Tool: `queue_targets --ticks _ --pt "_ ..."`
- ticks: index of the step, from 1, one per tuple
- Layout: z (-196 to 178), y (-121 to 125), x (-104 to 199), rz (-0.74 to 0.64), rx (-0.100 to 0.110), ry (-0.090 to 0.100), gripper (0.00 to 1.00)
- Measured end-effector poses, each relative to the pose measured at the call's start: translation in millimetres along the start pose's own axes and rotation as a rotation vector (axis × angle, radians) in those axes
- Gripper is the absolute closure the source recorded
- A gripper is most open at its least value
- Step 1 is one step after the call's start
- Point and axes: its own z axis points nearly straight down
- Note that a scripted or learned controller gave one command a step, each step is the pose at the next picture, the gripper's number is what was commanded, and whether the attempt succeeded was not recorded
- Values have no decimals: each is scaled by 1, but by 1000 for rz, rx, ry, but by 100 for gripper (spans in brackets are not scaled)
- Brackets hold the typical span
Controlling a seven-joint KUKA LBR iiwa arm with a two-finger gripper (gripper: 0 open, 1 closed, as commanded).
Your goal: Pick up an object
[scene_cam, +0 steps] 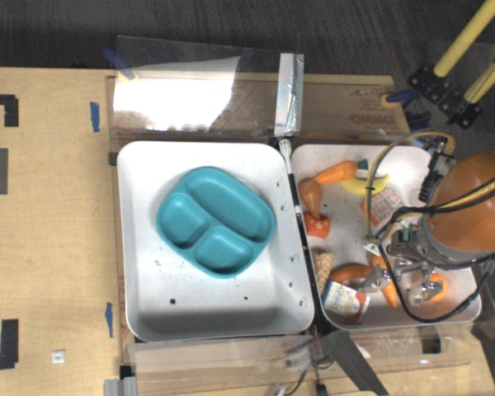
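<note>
My gripper is low inside the right bin, at its front half, below the orange band of the arm. It hangs over a clutter of toy foods, right beside a small white carton with blue and orange print and a brown-orange piece. Wrist and cables hide what lies directly under the gripper. Farther back in the bin lie an orange carrot, a yellow banana and a brown piece.
The left bin holds a teal divided plate. A small red-orange piece and a waffle cone lie by the wall between the bins. Black cables loop around the wrist. Yellow poles stand at the back right.
</note>
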Motion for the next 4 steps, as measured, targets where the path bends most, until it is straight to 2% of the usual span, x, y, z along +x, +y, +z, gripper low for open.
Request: queue_targets --ticks 1,2,3,4 --pt "-12 -3 -4 -3 9 -5 100" --pt "0 -2 6 -301 1 -3 100" --pt "0 -3 8 -298 3 1 0" --pt "-1 3 -11 -504 4 4 0"
